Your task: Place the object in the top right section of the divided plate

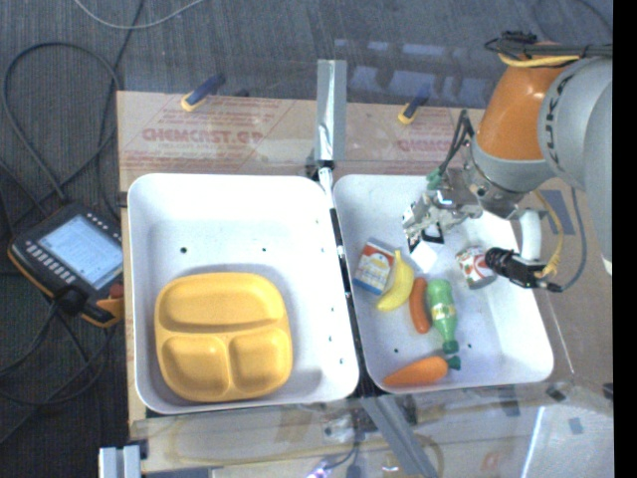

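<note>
Currently, my pincer (430,219) hangs over the upper part of the right bin (518,361) — whether it is spread or pressed together, I cannot tell. Right bin contents: small carton (373,266), banana (398,282) touching it, red sausage-shaped piece (420,305), green bottle (444,315), carrot (418,371) near the front wall, small can (475,267) to the right. Left bin (234,207): yellow divided plate (225,335) — three sections, lying in the lower half.
</note>
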`<state>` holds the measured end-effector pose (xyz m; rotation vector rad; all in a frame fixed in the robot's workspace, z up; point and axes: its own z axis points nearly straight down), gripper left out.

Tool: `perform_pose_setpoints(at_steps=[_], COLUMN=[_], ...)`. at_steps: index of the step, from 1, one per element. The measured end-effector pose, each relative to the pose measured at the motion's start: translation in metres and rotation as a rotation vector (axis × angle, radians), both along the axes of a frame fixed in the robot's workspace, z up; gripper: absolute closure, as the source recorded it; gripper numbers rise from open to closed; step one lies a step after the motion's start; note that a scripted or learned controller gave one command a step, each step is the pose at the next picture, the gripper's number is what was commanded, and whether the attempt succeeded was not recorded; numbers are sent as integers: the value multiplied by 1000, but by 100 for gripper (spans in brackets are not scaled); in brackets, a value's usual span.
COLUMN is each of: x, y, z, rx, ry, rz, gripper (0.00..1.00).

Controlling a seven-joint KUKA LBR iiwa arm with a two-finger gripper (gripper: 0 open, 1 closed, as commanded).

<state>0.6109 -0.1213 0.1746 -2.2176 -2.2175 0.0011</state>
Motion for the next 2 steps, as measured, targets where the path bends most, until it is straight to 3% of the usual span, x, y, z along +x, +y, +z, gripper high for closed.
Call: perform_pose_setpoints(at_steps=[1,2], x=[56,-4], y=[79,140], z=[90,156], rx=[-6,-6], ry=[1,1], rz=[-1,-89], gripper=[100,100])
